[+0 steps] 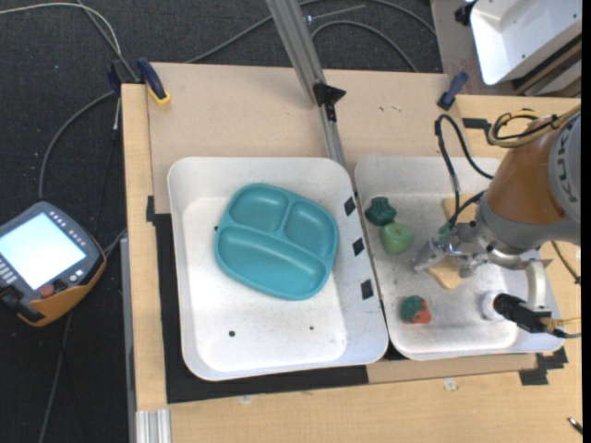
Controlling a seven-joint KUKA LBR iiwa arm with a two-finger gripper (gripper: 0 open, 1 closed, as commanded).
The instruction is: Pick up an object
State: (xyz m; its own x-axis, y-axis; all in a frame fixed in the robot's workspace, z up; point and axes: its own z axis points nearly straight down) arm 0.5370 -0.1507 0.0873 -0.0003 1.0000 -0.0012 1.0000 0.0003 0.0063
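1. The arm (531, 187) reaches in over the right bin (420, 340), and its claw (446, 250) sits low over that bin's middle, toward its right edge. The step in hand looks like the descent or the grasp itself, not the lift.
2. Whether the claw is open, closed or gripping something cannot be told from this view; the metal parts blur together there.
3. A tan block (446, 275) lies directly under or against the claw and seems the likely target. Contact cannot be confirmed.
4. The next move probably calls for a firm closure on the block, then a straight lift clear of the bin floor, checked for a slip.
5. Count in the right bin: one tan block, one dark green toy (379, 212) near the left edge, one light green apple (397, 238) just beside it, one red and green toy (415, 309) near the front edge. Another pale tan piece (451, 208) peeks out behind the claw, too hidden to name.
6. Count in the left bin (199, 335): one teal divided plate (276, 240), lying near the middle.
7. Bins: two, side by side on the bench (231, 109).
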